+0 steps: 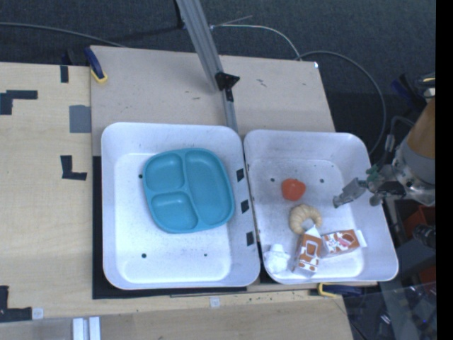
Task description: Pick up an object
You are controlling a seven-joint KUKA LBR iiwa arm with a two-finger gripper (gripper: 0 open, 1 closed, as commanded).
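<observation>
The right bin (354, 147) holds a small red round object (293, 188), a tan croissant-shaped piece (304, 218), an orange-and-white packet (308, 252), a red-and-white packet (342, 242) and a white crumpled item (277, 257). My gripper (359, 195) hangs over the right bin's right side, to the right of the red object and apart from it. It is open, with nothing between its fingers. The arm's wrist sits at the frame's right edge.
A blue divided plate (189, 190) lies in the left bin (113, 211). A grey metal pole (202, 34) slants down from the top toward the seam between the bins. Cables run behind the right bin.
</observation>
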